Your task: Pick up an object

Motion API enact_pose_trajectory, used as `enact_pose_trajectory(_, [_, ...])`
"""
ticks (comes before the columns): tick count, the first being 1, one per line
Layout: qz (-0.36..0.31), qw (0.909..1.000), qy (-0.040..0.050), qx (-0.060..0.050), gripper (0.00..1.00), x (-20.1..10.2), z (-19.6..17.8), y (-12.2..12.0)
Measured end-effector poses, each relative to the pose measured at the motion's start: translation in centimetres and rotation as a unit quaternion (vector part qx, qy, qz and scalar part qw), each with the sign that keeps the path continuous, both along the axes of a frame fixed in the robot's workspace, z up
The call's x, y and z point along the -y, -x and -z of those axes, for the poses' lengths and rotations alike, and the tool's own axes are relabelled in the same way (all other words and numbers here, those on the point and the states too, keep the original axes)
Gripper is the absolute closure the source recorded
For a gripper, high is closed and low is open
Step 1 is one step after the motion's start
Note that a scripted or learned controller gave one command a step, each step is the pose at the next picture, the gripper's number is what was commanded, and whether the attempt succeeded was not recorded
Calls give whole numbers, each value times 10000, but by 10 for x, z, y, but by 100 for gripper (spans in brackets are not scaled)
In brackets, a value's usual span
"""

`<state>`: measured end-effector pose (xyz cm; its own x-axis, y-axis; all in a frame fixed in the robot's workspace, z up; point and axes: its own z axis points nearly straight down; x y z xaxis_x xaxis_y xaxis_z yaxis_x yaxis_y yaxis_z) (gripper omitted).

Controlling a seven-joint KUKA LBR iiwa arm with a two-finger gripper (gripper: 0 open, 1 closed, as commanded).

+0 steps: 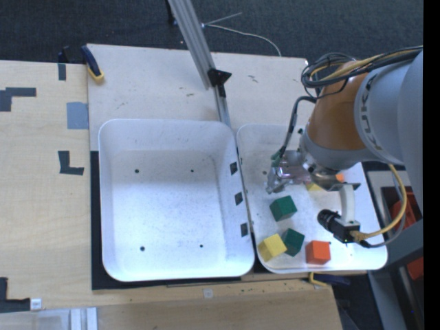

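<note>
- Pincer (278, 178): metallic, at the end of the grey arm (385, 108) with its orange band (337, 119); positioned low over the upper middle of the right bin (258, 139). Whether its tips are apart or together cannot be told at this sharpness; no object is seen between them.
- Green cube (282, 207): lies in the right bin just below the pincer, close to it; contact cannot be judged.
- Dark green cube (294, 241): lies lower in the right bin, below the green cube, touching or just beside the yellow cube.
- Yellow cube (273, 245): lies near the bin's lower left corner, left of the dark green cube.
- Orange cube (317, 251): lies near the bin's lower edge, right of the dark green cube, a little apart from it.
- Small yellowish object (315, 185): partly hidden beneath the wrist, right of the pincer; kind not discernible.
- Left bin (110, 205): white, speckled, side by side with the right bin.
- Tabletop (41, 205): light wood, with grey and dark tape marks at its left.
- Metal rail (196, 36): slants down from the top edge to the gap between the bins.
- Black cable end (331, 223): hangs from the arm over the right bin's right side.
</note>
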<state>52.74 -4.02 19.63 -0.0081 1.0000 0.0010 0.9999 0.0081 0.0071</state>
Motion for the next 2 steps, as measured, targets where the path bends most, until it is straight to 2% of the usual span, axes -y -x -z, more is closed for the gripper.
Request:
enact_pose_trajectory(1, [33, 10000, 9, -48, 0, 4, 5, 3])
enact_pose_trajectory(2, [38, 10000, 5, -48, 0, 55, 105, 21])
